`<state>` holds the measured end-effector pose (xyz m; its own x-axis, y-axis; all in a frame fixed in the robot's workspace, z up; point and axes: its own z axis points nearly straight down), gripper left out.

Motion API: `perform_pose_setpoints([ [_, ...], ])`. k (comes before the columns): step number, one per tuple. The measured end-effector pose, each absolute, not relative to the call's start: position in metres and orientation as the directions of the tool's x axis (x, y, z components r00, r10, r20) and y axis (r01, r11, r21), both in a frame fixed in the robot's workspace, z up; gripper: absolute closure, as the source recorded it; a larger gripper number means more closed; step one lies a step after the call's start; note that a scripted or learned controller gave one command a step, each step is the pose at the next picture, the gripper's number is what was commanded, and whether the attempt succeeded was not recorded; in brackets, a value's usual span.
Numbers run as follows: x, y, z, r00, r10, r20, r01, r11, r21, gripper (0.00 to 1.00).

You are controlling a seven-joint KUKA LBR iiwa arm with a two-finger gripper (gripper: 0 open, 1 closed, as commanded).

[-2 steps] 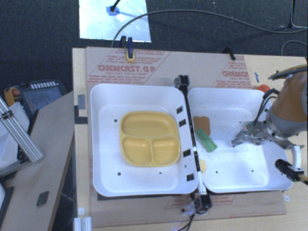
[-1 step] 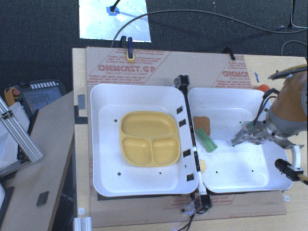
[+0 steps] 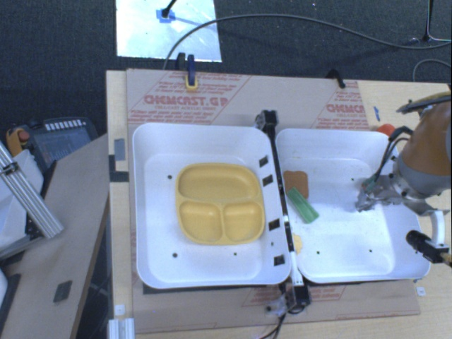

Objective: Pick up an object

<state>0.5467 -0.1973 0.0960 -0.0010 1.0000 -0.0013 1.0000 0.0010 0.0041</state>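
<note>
In the right bin (image 3: pixel 339 260), a flat brown block (image 3: pixel 296 182) lies near the left wall. A green bar (image 3: pixel 302 206) lies tilted just below it, touching its lower edge. A small pale yellow piece (image 3: pixel 297 244) sits against the divider lower down. My gripper (image 3: pixel 366 195) hangs low over the right half of this bin, well to the right of the green bar. Nothing is seen in its grasp. The grey arm with its orange band (image 3: pixel 432 147) reaches in from the right edge.
The left bin (image 3: pixel 152 189) holds a yellow three-compartment tray (image 3: pixel 219 203). A black-clipped divider (image 3: pixel 277 203) runs between the bins. A black arm part (image 3: pixel 425 244) overhangs the right bin's right rim. Cardboard lies under both bins.
</note>
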Motion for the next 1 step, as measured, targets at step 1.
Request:
perform_pose_setpoints([
  [1, 0.5556, -0.2039, 0.1557, -0.004, 1.0, -0.003, 1.0, 0.004, 0.008, 1.0],
])
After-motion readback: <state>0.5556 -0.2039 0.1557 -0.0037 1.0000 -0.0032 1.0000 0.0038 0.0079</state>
